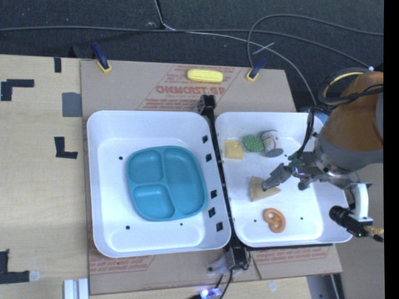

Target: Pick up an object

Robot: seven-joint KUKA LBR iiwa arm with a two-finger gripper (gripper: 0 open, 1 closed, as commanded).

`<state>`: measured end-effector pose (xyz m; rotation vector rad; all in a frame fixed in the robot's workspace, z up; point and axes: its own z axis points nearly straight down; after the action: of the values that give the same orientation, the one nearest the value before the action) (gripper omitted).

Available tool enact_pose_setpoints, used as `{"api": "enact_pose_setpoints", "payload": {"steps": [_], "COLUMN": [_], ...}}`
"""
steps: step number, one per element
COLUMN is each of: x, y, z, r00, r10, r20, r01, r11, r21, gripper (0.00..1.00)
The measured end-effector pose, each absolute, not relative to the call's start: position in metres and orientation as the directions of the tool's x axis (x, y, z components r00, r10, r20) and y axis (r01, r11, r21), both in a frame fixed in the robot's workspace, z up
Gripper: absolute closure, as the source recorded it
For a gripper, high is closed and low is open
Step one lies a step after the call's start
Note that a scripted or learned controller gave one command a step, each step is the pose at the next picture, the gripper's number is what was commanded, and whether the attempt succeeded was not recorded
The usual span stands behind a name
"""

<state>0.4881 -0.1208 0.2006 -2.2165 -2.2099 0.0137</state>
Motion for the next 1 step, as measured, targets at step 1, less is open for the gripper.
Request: {"api": "enact_pose_setpoints", "payload": {"steps": [1], "x": [0.491], "y": [-0.1205], "z": [0.2063], "r00": [-0.001], "r10": [1.0], "r20": [0.0], "r01": [1.0], "r11": [0.001], "r21": [-0.002], "gripper": [0.0]}}
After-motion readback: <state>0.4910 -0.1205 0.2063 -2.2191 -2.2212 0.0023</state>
